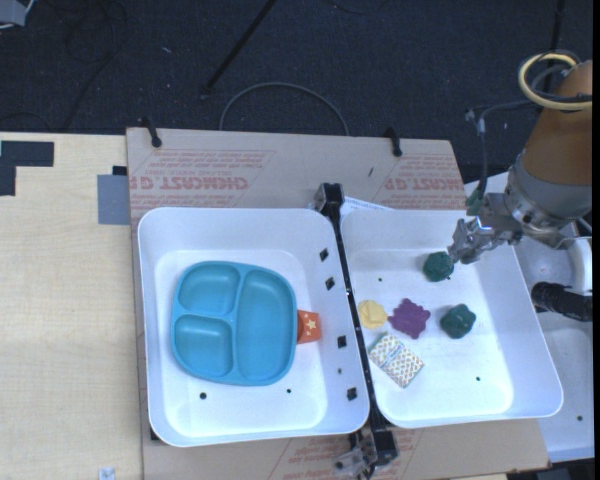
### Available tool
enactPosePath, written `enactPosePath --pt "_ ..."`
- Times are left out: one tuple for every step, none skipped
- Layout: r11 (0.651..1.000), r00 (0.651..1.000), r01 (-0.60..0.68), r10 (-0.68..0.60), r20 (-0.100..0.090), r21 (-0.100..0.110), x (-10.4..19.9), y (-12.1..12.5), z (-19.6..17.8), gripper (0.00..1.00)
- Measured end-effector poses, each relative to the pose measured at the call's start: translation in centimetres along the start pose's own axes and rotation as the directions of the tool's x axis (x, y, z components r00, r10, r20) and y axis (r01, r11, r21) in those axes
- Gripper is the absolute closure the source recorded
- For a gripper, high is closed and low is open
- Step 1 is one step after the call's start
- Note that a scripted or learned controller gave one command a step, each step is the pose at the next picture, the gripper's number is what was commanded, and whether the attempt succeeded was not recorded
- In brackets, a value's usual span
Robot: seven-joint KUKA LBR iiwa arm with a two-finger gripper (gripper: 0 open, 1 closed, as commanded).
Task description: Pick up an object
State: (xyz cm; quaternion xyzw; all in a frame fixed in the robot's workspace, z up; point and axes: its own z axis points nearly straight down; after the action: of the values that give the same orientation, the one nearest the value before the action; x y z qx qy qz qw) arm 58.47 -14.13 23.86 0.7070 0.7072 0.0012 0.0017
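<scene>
**Arm over the right bin, five small things below**

The worktop [50,298] is pale wood with a few dark squares near its left edge. A cardboard sheet [280,173] with red print lies on it under two white bins. Behind the worktop the floor is dark carpet [280,48] with black cables running across it.

The left bin [230,226] holds one blue tray [235,320] with three compartments. One small orange piece [308,325] lies touching the tray's right edge. A black divider [345,318] runs where the two bins meet.

The right bin [500,388] holds five loose things: a dark green lump [439,266] near the back, a second green lump [458,320] further forward, a purple star-like piece [410,317], a yellow piece [371,314] just left of the purple one, and a patterned packet [396,359] in front of those two. The yellow and purple pieces sit close together; the two green lumps are apart from each other.

The arm [555,158] comes in from the right, over the bin's back right corner. The gripper [468,240] hangs just right of the rear green lump, close to it or touching it. Whether the metal parts at its tip are spread or pressed together cannot be told at this angle, and nothing can be seen held between them. Nothing lies between the gripper and that lump.
</scene>
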Motion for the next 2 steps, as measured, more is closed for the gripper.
enactPosePath --pt "1.0 1.0 0.0 0.0 0.0 0.001 -0.1 0.1 -5.3 1.0" --pt "1.0 1.0 0.003 -0.003 -0.003 0.008 4.7 0.6 -3.5 1.0"
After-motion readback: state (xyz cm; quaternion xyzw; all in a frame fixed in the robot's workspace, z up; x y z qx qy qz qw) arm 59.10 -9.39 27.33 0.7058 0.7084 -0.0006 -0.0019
